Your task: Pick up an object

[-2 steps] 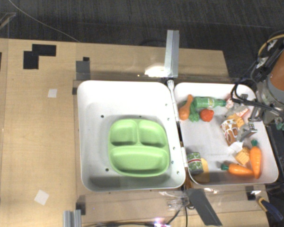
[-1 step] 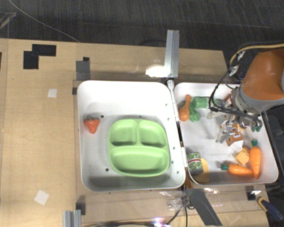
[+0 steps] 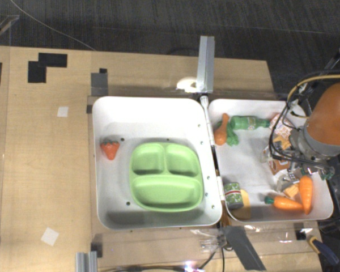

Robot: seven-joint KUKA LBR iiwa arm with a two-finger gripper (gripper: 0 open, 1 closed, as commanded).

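While the pick is yet to be made, a strawberry [image 3: 109, 149] and green tray [image 3: 166, 176] lie in the left bin [image 3: 102, 208]; a bottle [image 3: 246, 123], a jar [image 3: 236, 196] and carrots [image 3: 297, 196] lie loose in the right bin [image 3: 238, 157]; the gripper [image 3: 292, 171] hangs low above the carrots; whether it is spread or closed cannot be told; nothing looks lifted.

We look down from 1 camera fixed high above the bench [image 3: 39, 169], tipped a little. It sits far enough back to take in both white bins: the left bin [image 3: 105, 169] and the right bin [image 3: 243, 154]. The dark floor [image 3: 130, 10] lies past the bench's far edge.
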